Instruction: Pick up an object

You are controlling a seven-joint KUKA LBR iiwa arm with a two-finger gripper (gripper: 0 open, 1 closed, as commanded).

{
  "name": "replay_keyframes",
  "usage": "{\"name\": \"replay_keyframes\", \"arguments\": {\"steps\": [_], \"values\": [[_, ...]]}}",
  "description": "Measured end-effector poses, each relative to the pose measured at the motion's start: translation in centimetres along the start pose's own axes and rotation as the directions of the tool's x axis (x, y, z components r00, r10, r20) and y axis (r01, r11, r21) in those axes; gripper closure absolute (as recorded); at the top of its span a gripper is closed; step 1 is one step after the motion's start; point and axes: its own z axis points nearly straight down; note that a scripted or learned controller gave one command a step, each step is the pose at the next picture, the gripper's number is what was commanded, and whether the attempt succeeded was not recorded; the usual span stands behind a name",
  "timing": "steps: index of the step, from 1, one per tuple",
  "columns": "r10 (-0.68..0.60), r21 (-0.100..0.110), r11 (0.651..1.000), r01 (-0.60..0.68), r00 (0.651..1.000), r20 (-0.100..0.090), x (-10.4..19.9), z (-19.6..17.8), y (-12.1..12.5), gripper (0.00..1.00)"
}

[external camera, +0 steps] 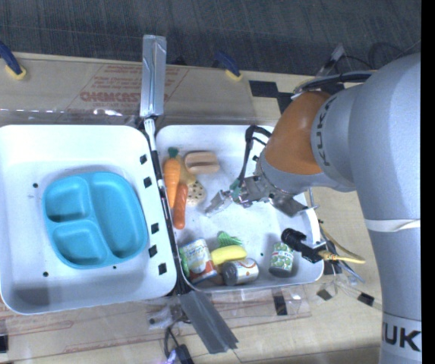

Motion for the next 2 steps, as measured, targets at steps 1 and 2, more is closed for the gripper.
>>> {"name": "replay_keyframes", "arguments": {"steps": [1,2], "values": [[0.122,0.0,0.992,-0.122,0.992,0.001,-3.3,0.0,1.4,0.0],[0.069,0.003,0.998,-0.069,0.998,-0.002,2.2,0.0,-6.6,0.0]]}}
